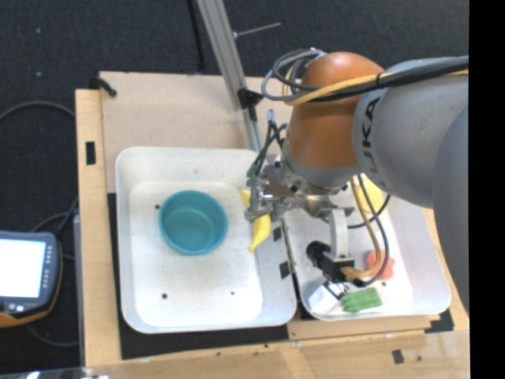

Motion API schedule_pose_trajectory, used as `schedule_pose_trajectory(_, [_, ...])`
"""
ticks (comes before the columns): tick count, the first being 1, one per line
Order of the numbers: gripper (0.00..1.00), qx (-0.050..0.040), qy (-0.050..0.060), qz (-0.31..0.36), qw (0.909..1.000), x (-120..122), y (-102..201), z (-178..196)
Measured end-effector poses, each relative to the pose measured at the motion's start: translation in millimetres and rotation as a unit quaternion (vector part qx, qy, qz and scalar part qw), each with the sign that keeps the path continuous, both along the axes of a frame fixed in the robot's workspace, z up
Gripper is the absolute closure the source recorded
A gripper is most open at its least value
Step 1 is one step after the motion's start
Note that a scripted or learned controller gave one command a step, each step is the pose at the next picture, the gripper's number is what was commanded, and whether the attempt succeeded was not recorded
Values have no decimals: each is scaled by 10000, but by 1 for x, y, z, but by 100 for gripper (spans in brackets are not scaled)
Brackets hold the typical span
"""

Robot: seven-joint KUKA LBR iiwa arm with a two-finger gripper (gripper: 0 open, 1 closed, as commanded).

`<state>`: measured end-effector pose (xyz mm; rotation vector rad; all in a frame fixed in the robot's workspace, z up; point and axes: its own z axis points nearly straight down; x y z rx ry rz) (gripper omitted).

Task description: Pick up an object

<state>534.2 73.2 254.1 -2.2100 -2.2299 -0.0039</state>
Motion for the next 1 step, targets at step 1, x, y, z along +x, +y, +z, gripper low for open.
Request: schedule_pose_trajectory(1, [0,-5,0,-34,10000,0,-3,-1])
